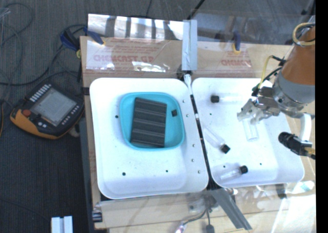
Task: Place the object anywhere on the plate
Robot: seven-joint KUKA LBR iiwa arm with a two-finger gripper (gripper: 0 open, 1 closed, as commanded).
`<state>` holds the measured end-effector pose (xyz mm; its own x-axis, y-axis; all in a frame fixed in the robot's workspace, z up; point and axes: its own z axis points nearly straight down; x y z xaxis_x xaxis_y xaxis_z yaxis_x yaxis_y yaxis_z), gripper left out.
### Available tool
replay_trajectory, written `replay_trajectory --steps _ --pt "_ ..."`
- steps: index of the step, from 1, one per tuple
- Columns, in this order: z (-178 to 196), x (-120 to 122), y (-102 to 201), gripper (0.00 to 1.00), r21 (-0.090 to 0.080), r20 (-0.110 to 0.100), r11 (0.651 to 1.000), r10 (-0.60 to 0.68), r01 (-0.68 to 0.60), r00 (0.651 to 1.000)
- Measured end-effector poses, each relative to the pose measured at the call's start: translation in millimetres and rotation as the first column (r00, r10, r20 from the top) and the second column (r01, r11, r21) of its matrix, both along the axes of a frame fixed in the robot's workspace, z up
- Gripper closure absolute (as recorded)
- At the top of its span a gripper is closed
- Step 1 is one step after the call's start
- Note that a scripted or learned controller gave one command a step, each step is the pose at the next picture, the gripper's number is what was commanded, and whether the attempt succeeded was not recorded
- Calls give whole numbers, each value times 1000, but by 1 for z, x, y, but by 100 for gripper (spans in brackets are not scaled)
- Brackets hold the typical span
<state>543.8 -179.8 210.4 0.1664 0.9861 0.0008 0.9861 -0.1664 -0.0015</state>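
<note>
Plate: a teal, rounded-square plastic plate (177,137) sits in the left white bin (107,170), and a dark grey ribbed block (148,122) lies on it

Small bit: a tiny dark square (174,113) rests by the plate's upper right rim

Object: clear plastic tubes with black caps lie in the right white bin (266,168); the nearest one (251,129) is right below the pincer, standing almost up-and-down in the picture (it is see-through and hard to make out)

Other tubes: one near the top (221,98), one by the middle wall (216,140), one at the bottom (234,171)

Pincer: the metal two-finger gripper (252,115) hangs over the right bin; its fingers look a little apart, and I see nothing held between them

Which way: the nearest tube is just under the fingertips, so the pincer likely has to go down, not sideways

Then: the plate lies well off to the left, over the wall between the bins

Arm: the grey arm with the orange band (302,68) comes in from the right

How far along: my guess is the pick is not yet done
</note>
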Motion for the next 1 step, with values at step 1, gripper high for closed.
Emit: replay_trajectory --steps 1 --pt "0 0 0 0 0 0 1000 0 0 1000"
